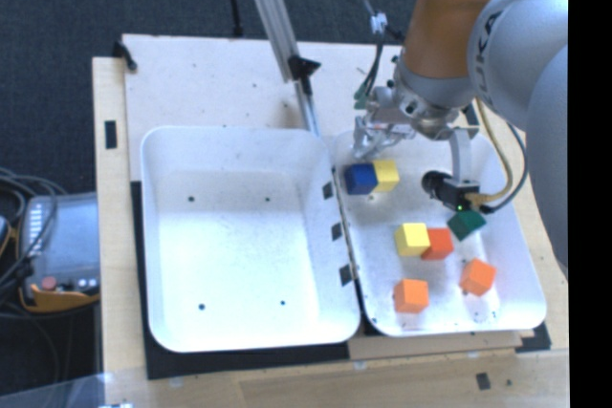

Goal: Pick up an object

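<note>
- The robot's hand (375, 140) hung over the far end of the right bin (516, 248), just above and behind a blue cube (360, 179); whether it was wide, narrow or holding anything could not be told from this slanted overhead view.
- The blue cube sat near the bin's left wall, touching a yellow cube (386, 175) on its right; both were squat blocks with no clear long axis, their faces turned slightly off the bin's edges.
- Nearer the camera, a second yellow cube (412, 239) lay against an orange-red block (439, 244), with a dark green block (467, 224) just beyond them to the right.
- Two orange cubes (411, 295) (478, 278) rested near the bin's front edge, apart from each other.
- A black fitting with a small green light (447, 189) hung beside the wrist, its cables looping across the bin.
- The grey arm (521, 38) with its orange band covered the bin's far right corner.
- The left bin (239, 239) lay alongside on the tabletop (191, 81), with a slanted metal post (271, 5) rising behind it.
- Grey equipment (57, 248) at the left edge was cut off and hard to identify.
</note>
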Robot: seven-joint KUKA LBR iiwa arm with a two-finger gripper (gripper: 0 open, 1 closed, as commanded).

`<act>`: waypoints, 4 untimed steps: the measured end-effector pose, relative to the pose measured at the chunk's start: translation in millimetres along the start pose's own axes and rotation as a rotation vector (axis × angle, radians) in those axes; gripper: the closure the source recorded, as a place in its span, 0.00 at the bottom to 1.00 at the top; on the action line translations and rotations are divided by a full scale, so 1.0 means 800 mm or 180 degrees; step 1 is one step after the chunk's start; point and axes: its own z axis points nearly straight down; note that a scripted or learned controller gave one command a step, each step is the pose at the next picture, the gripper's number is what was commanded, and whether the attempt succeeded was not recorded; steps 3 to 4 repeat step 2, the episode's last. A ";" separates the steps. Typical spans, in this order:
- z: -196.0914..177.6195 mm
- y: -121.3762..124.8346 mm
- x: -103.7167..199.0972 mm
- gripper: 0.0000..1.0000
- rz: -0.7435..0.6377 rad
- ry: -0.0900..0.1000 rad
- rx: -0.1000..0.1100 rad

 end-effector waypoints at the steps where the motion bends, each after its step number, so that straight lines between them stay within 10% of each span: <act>1: 0.013 0.000 0.061 1.00 0.0002 -0.0002 0.0014; 2: 0.010 0.022 0.132 1.00 0.0000 0.0001 0.0003; 4: 0.010 0.022 0.132 1.00 0.0000 0.0001 0.0003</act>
